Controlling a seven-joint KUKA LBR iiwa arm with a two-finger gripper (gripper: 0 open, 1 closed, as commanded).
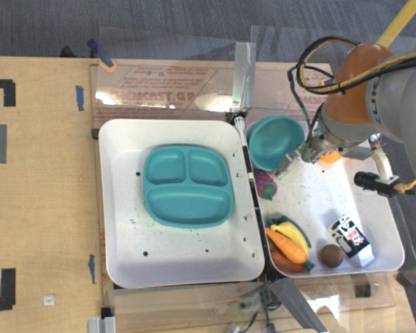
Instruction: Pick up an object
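Note:
My gripper [302, 157] hangs low over the back of the right bin [374, 220], just right of a teal bowl [274, 141] that leans against the bin's back left corner. A small orange object [328, 159] lies right beside the gripper, partly hidden by the wrist. A purple object [265, 184] rests under the bowl's front rim. At the bin's front left lie a banana [293, 232] and a carrot [286, 245]. A brown round object [331, 255] and a black-and-white carton [351, 238] sit at the front right.
The left bin [118, 207] holds a teal divided plate [188, 185]. A ridge where the two bins meet [252, 207] runs between them. The arm, with its orange band [357, 82] and black cables, comes in from the upper right.

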